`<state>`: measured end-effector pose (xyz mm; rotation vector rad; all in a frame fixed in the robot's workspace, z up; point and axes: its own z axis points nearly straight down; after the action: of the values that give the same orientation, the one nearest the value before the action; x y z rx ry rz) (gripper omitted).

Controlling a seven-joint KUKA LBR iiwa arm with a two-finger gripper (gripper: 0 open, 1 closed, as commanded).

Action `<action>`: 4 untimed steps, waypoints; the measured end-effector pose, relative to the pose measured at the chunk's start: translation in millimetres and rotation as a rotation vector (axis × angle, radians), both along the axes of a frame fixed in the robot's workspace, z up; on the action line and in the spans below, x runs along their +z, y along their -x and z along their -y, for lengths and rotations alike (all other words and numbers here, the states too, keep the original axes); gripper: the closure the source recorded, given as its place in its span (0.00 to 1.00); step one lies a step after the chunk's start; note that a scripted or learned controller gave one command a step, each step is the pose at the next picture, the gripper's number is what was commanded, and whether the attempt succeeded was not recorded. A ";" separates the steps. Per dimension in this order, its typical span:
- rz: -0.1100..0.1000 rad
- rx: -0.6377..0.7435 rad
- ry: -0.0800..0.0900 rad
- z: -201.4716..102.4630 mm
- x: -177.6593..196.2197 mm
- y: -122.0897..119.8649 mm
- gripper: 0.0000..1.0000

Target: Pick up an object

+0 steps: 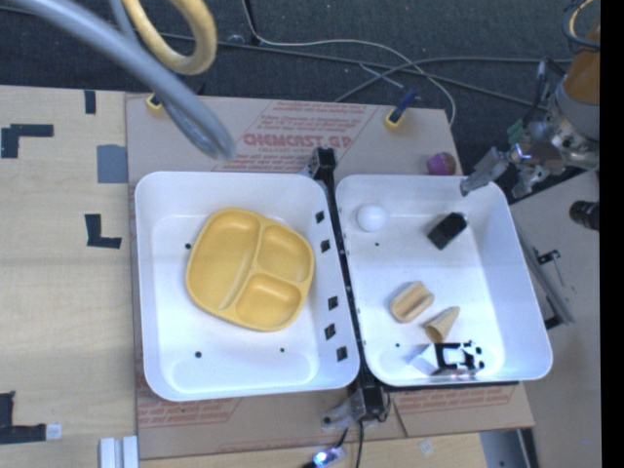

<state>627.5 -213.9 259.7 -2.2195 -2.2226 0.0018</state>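
Where the bench fills most of my view, I see two shallow white bins side by side, the left bin and the right bin, touching along a dark centre seam. The largest item is a yellow divided plate, lying flat in the middle of the left bin. In the right bin are smaller candidates for picking: a tan bread-like piece near the centre, a tan cone-shaped piece just below it, a black block towards the far right corner, a black-and-white marked piece by the near wall, and a small white ball near the seam. The gripper hangs just outside the right bin's far right corner, near the black block; I cannot tell how its fingers stand. Nothing lies between it and the objects.
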 end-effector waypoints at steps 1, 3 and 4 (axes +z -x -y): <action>-0.003 -0.001 0.000 3.3 -44.9 4.9 0.00; -0.005 0.002 -0.001 -3.3 -162.3 11.3 0.00; 0.000 0.002 0.001 -3.3 -147.9 9.7 1.00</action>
<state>617.8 -210.6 111.8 -2.2171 -2.2257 0.0028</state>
